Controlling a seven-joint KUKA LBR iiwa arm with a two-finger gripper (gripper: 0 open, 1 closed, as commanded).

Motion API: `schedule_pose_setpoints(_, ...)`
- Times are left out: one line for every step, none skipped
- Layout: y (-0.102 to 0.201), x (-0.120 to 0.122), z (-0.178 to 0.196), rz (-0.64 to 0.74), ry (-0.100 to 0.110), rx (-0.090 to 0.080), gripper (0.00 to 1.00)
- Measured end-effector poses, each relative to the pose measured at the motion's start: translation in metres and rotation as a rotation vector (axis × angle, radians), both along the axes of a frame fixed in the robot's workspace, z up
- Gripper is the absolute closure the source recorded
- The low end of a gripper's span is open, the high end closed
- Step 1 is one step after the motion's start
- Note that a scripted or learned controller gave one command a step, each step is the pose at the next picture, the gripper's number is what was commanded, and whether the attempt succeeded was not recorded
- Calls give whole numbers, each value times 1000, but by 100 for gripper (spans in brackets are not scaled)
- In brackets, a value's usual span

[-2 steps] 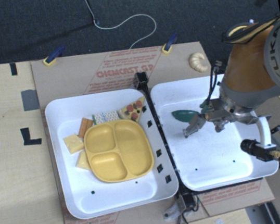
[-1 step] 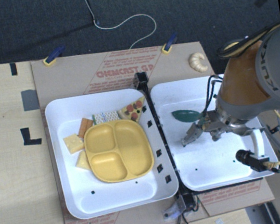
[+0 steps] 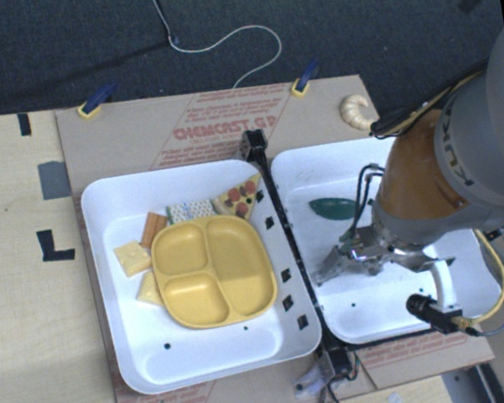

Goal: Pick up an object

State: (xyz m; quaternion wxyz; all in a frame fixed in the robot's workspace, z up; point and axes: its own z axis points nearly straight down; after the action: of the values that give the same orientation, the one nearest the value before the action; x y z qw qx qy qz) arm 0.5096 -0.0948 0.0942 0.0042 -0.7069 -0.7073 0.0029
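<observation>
The desk (image 3: pixel 18 280) carries a brown cardboard sheet (image 3: pixel 212 126) on which two white bins sit side by side, and the grey arm (image 3: pixel 481 150) with its orange band (image 3: pixel 420 183) comes down into the right bin (image 3: pixel 384 317), ending in the pincer (image 3: pixel 333 266) low over that bin's floor near its left wall. Whether the pincer is spread or pressed together cannot be told, since its tips blur into the metal wrist parts and nothing is visibly caught in it. Just beyond the pincer, toward the far wall of the same bin, lies a dark green flat object (image 3: pixel 332 207), apart from the tips and partly crossed by a thin black cable. Bare white floor lies around the pincer on its near side, up to the bin's front rim, while the divider between the bins stands close on its left. Across that divider, the left bin (image 3: pixel 130 357) holds a yellow compartment plate (image 3: pixel 214 270), with small pale and orange pieces (image 3: pixel 137 257) half tucked under the plate's far-left edge and a patterned item (image 3: pixel 240 198) near the divider, too small to name. The arm hides the right bin's far-right part.
</observation>
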Motion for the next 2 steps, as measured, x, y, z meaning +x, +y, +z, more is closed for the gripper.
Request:
schedule_pose_setpoints(1, 0, -10, 0, -7, -2, 0)
schedule_pose_setpoints(0, 0, 1, 0, -9, -2, 100)
